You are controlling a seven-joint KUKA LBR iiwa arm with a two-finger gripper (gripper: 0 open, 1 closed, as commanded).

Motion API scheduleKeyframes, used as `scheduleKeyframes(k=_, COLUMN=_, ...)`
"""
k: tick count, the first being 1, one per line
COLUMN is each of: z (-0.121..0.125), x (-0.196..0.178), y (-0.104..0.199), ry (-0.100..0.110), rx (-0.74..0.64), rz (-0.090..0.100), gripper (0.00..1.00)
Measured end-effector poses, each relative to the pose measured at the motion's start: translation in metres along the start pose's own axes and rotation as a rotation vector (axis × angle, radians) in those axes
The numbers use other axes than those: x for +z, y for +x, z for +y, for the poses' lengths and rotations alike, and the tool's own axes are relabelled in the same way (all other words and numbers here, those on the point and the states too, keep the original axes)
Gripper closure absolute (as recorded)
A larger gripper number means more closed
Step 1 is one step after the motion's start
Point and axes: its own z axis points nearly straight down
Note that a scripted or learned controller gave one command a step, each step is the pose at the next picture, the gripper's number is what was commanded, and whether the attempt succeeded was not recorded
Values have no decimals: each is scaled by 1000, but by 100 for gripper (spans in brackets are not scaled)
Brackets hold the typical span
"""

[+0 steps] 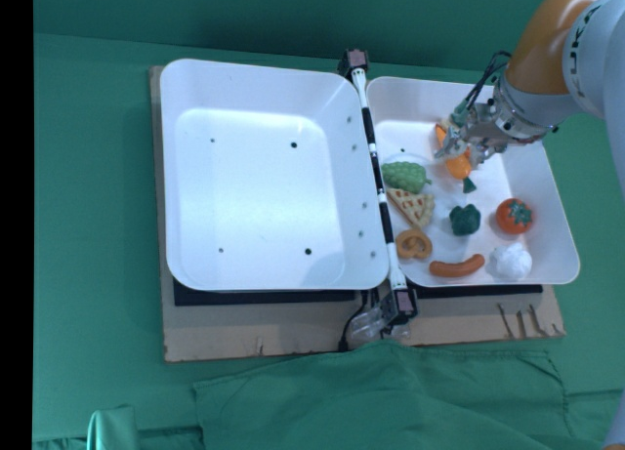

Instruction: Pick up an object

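On the green counter (98, 194), the left white plastic bin (259, 175) adjoins the right white bin (547, 204), where an orange toy carrot (457, 163), long axis slanting with its green end lower right, lies under the hand (467, 145), whose grip I cannot tell.

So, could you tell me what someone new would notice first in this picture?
Probably the arm's orange band at upper right, with the hand low over an orange toy at the back of the right bin. That bin holds the bright toy foods, such as a red tomato and a sausage.
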Motion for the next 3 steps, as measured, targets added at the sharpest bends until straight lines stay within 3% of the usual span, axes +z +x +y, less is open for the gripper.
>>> scheduleKeyframes(k=3, z=14, x=-166, y=-9, ry=10, rx=-5, rz=5, gripper=100)
